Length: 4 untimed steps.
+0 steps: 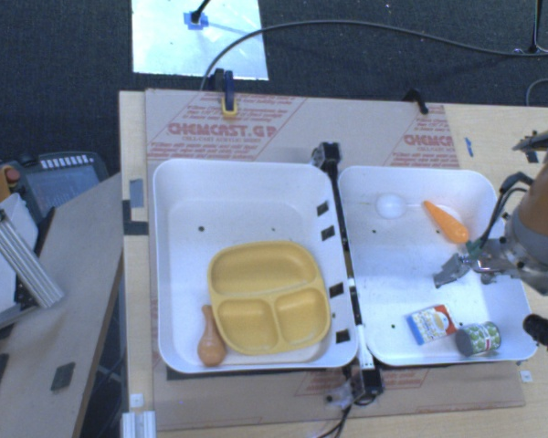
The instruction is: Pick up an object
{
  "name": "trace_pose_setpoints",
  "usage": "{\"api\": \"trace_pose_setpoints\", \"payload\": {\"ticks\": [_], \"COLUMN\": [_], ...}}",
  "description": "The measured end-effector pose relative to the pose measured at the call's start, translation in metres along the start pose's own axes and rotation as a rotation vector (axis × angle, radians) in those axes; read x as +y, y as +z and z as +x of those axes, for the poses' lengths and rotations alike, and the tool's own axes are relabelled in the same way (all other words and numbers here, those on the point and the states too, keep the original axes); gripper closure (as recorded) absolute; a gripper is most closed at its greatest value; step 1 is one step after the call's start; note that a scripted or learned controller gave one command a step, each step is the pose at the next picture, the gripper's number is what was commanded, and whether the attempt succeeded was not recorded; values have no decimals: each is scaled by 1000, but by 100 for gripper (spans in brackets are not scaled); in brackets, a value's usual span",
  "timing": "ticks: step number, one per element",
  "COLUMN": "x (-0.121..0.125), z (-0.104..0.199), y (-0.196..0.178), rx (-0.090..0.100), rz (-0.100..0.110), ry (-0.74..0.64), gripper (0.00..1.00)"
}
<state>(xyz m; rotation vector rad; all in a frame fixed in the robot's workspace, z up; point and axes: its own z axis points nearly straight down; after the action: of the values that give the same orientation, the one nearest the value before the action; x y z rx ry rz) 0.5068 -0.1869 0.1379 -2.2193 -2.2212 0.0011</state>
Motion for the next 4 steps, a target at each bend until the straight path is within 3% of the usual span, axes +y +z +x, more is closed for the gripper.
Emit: {"api": "trace_pose_setpoints", "payload": {"ticks": [1,2,4], "x": [0,2,11], "z": [1,0,10], "y": [52,39,-71], "rx": [1,-2,-3], "rz": [1,-5,-9], "ry": [0,0,-4], "gripper": [0,100,100]}}
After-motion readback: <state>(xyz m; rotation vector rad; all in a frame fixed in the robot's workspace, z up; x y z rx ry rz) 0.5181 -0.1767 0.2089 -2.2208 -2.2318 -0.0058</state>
